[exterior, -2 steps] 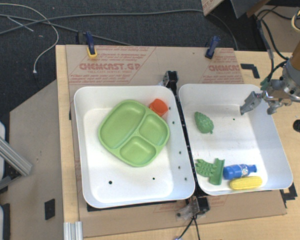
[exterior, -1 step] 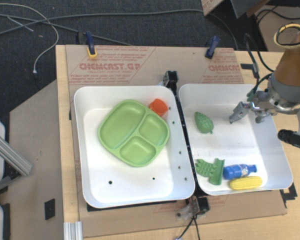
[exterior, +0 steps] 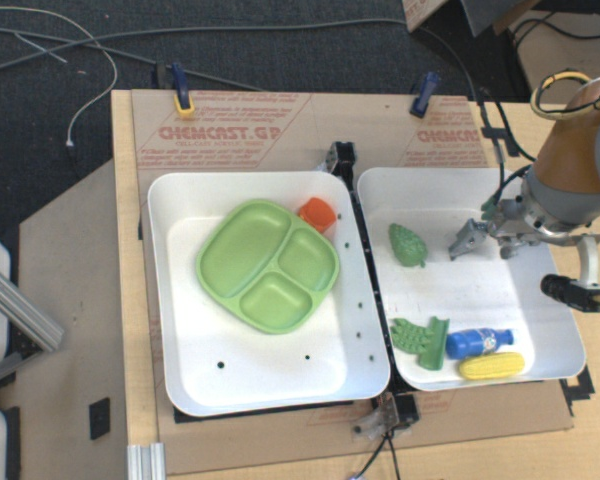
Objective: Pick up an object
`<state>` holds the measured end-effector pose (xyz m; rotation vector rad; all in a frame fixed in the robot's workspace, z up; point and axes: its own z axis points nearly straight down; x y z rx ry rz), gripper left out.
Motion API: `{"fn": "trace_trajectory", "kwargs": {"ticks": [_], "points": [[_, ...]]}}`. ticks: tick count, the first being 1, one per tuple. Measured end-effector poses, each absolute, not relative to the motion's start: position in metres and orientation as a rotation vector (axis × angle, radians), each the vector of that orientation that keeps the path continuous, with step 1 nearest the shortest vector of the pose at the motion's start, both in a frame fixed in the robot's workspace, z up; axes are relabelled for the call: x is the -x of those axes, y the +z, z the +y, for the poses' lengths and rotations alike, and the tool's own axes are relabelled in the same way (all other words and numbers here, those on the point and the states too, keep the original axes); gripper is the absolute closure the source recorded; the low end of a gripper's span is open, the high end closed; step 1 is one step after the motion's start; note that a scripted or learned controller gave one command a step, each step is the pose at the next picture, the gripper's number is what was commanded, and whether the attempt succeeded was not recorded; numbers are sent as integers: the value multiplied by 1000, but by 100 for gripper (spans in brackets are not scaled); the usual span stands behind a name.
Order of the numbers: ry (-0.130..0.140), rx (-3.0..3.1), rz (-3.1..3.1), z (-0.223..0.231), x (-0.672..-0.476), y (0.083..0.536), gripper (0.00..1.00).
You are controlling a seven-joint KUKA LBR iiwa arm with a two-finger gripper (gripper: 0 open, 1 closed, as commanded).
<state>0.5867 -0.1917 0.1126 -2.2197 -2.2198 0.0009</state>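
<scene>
Hovering in the right bin (exterior: 540,363), the jaws (exterior: 474,238) hold nothing visible, their opening unclear, with the green toy (exterior: 408,245) just leftward.

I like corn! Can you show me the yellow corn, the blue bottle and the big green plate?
yellow corn (exterior: 493,366), camera view, middle of the cob.
blue bottle (exterior: 472,343), camera view, on its blue body.
green plate (exterior: 268,265), camera view, ridge where its compartments meet.

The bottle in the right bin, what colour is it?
Blue, with a white cap. The bottle shows best in the camera view, lying between a green toy and a yellow one.
</scene>
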Motion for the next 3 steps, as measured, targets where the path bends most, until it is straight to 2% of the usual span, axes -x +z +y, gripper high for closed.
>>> {"fn": "trace_trajectory", "kwargs": {"ticks": [1,2,3], "points": [[3,2218,-2218,-191,-586,83,0],[-2,2221,-2222,-191,-588,97,100],[-5,2224,-2227,-189,-592,141,100]]}}
